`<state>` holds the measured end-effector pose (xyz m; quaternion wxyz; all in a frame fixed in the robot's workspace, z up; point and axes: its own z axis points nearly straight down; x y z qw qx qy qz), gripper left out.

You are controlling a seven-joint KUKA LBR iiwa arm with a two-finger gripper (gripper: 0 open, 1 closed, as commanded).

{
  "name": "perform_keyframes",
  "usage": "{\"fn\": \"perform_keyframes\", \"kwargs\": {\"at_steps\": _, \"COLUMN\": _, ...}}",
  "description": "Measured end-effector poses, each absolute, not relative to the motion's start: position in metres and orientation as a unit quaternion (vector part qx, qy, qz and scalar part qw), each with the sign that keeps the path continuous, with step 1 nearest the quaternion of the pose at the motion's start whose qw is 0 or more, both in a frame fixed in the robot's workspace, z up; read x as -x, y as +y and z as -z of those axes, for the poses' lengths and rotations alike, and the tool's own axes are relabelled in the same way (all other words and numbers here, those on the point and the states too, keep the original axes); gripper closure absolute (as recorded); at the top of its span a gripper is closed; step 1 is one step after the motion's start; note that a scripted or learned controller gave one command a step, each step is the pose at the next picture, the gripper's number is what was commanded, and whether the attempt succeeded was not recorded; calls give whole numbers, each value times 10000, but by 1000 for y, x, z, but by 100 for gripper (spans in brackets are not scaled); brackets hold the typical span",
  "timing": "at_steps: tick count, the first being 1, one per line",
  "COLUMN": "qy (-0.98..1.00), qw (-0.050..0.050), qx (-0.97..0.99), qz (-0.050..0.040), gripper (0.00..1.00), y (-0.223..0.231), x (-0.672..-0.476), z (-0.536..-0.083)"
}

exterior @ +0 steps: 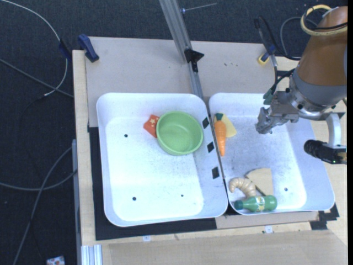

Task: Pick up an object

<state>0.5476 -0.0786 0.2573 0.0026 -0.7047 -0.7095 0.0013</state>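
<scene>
My gripper (265, 124) hangs over the upper middle of the right bin (309, 195), on bare floor, with nothing seen between its fingers. To its left, an orange carrot (220, 137) lies against the bin's left wall beside a pale yellow piece (229, 127). At the bin's front lie a tan wedge (261, 177), a beige curled object (241, 186) and a green bottle (256, 204) on its side. The left bin (132, 175) holds a green bowl (179, 132) with a red object (150, 125) tucked at its left rim.
A metal pole (176, 26) slants down from the top to the gap between the bins. Blue clamps (87, 47) sit at the bench's back corners. Cables trail on the dark floor to the left. A black part (325, 149) of the arm sticks out over the right bin's right edge.
</scene>
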Motion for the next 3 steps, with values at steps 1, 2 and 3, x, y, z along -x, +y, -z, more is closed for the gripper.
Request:
{"fn": "perform_keyframes", "kwargs": {"at_steps": 1, "qy": -7101, "qw": 25, "qx": 7041, "qz": -9, "gripper": 100, "y": -20, "x": -547, "z": -260}}
{"fn": "perform_keyframes", "kwargs": {"at_steps": 2, "qy": -7097, "qw": 31, "qx": 7045, "qz": -22, "gripper": 100, "y": 33, "x": -555, "z": -243}}
{"fn": "perform_keyframes", "kwargs": {"at_steps": 3, "qy": -7098, "qw": 11, "qx": 7044, "qz": -8, "gripper": 100, "y": 87, "x": -557, "z": -246}}
